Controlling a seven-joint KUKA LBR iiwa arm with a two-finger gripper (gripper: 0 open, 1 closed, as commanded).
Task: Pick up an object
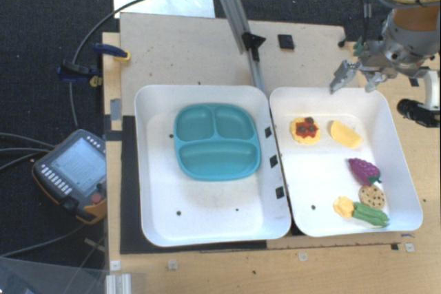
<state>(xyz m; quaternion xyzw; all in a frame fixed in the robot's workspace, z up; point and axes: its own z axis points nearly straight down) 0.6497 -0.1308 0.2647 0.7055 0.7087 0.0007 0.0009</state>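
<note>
The gripper (358, 77) is hovering over the right bin's (324, 213) far edge, its fingers spread and pinching nothing. Toys are lying below it: a small pizza (306, 129) and a yellow slice (345, 135) nearest, grapes (363, 169) (purple) by the right edge, a cookie (372, 197) and green pod (371, 215) toward the near-right corner. A teal plate (216, 142) is sitting in the left bin (157, 217).

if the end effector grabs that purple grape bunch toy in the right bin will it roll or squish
The purple grape bunch looks like moulded toy food, so probably light and stiff. Its bumpy, tapered shape suggests it would rock rather than roll. It lies close to the cookie, which a push may nudge.
</note>
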